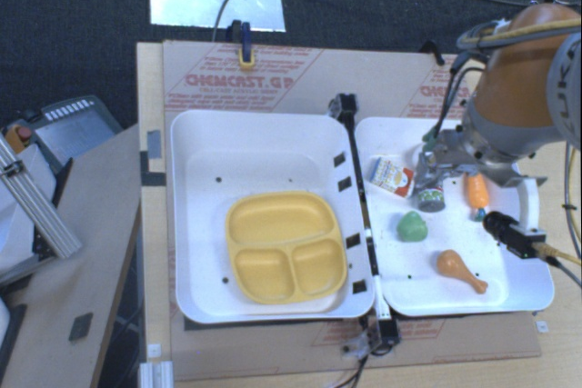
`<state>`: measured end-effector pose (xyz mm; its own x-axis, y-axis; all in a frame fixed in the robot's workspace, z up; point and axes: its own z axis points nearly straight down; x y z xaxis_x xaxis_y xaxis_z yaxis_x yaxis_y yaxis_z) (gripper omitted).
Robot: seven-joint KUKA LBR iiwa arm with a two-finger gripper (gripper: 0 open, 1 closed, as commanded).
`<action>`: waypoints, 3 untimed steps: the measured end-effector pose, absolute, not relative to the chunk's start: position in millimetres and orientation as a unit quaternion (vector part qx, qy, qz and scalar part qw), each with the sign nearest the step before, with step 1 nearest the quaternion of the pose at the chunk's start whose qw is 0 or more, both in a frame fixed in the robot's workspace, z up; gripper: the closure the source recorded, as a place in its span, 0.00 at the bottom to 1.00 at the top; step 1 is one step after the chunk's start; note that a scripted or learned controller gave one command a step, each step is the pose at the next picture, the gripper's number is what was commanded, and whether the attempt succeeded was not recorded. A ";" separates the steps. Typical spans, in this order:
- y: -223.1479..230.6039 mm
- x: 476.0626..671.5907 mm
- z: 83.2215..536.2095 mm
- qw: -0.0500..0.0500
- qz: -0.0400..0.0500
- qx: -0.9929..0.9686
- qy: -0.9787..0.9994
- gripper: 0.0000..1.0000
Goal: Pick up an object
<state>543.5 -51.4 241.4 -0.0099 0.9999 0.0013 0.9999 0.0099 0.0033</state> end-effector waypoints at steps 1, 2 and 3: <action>5.9 536.2 229.6 -0.001 0.001 0.703 0.711 1.00; 51.8 532.6 221.4 -0.001 0.001 0.704 0.710 1.00; 97.1 529.3 216.6 -0.001 0.001 0.704 0.710 1.00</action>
